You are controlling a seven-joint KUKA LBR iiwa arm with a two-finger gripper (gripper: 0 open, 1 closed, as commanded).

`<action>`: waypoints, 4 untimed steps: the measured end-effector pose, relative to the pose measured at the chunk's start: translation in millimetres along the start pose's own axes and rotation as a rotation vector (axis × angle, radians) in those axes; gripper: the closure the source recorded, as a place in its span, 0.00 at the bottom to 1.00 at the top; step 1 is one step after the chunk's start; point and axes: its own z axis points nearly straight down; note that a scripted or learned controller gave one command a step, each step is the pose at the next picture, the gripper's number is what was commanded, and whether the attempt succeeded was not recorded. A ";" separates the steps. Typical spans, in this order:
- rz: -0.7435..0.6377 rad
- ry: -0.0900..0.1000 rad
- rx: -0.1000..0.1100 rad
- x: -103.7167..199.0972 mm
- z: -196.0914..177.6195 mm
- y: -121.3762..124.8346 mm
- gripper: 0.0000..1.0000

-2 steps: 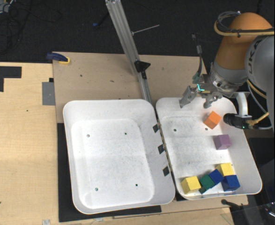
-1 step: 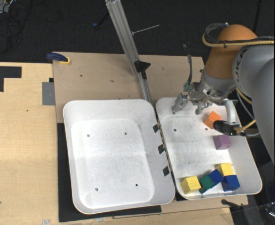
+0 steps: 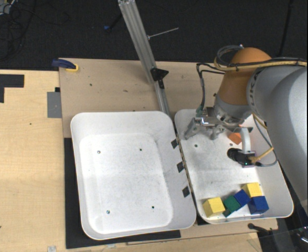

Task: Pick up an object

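Blocks cluster [image 3: 236, 199] nearest, at right bin's [image 3: 211, 164] front edge — yellow, green, blue; gripper [image 3: 206, 126] hangs at bin's rear, jaws spread, gripping nothing; best come down square over the outlying yellow block [image 3: 213, 206].

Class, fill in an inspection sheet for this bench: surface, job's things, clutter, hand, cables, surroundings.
Surface: wooden bench bearing left bin and right bin side by side.
Job's things: yellow block, green block, blue blocks and a second yellow block clustered in the right bin's near corner; orange piece beside the arm.
Clutter: nothing seen.
Hand: hand over the right bin's far end.
Cables: cables looping around the wrist.
Surroundings: slanted metal rail; dark backdrop.
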 end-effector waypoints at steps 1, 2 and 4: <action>0.002 -0.001 -0.006 0.2 1.2 -0.2 0.00; 0.005 0.000 -0.005 -0.8 -8.9 -0.3 1.00; 0.003 -0.001 -0.012 -1.6 -98.8 -11.2 1.00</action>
